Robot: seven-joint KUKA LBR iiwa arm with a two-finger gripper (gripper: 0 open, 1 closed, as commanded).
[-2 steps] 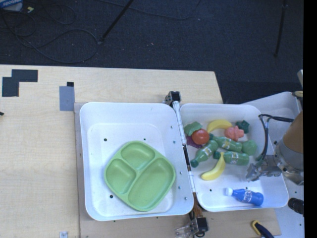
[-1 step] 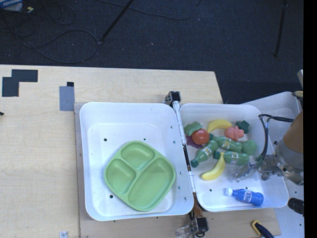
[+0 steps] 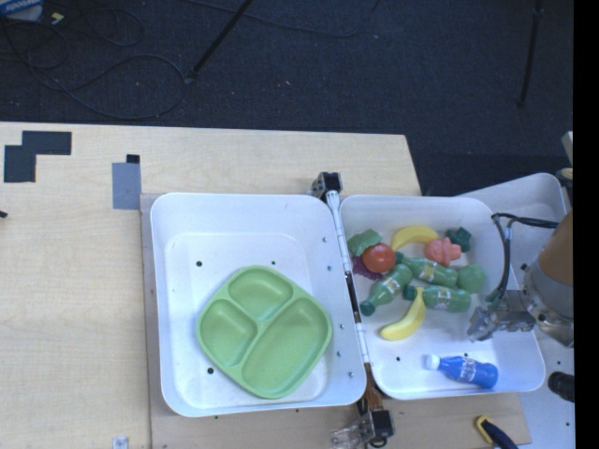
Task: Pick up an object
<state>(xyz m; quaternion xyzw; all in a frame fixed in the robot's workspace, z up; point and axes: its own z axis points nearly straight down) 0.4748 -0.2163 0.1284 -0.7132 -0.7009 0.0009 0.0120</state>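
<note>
Two shallow white plastic bins sit side by side on a pale wooden bench [image 3: 75,279]. Inside the left bin [image 3: 173,223], a light green divided plate [image 3: 265,330] lies toward the near right corner. The right bin [image 3: 524,377] holds a cluster of toy food toward its far left corner: a red tomato [image 3: 379,258], two yellow bananas [image 3: 415,236] [image 3: 405,325], two green bottles [image 3: 387,291] [image 3: 445,297] and a pink piece [image 3: 442,250]. A blue bottle with a white cap [image 3: 465,370] lies alone near the near edge. The grey arm's gripper [image 3: 487,325] hangs low by the right wall, just right of the green bottles and above the blue bottle. Its metal fingers appear slightly parted, with nothing between them.
</note>
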